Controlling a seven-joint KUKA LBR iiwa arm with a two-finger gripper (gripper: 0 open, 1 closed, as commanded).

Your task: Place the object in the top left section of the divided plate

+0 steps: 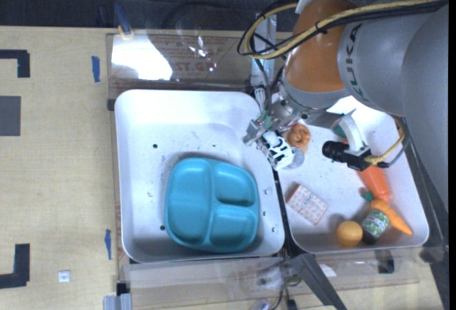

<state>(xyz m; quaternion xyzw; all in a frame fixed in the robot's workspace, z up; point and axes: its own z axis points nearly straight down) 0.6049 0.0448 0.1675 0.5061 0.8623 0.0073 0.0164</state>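
The left bin (135, 159) holds a blue divided plate (211, 204), lying flat toward the bin's lower right with all its sections bare. Above the wall between the two bins, the gripper (265, 132) hangs with a black-and-white cow toy (280, 152) between its fingers, clamped on it just above the right bin's left edge and apart from the plate. In the right bin (417, 230) lie a small orange round piece (299, 135) beside the toy, a pink patterned packet (306, 204), an orange ball (349, 232), a green-topped jar (373, 224) and carrots (388, 202).
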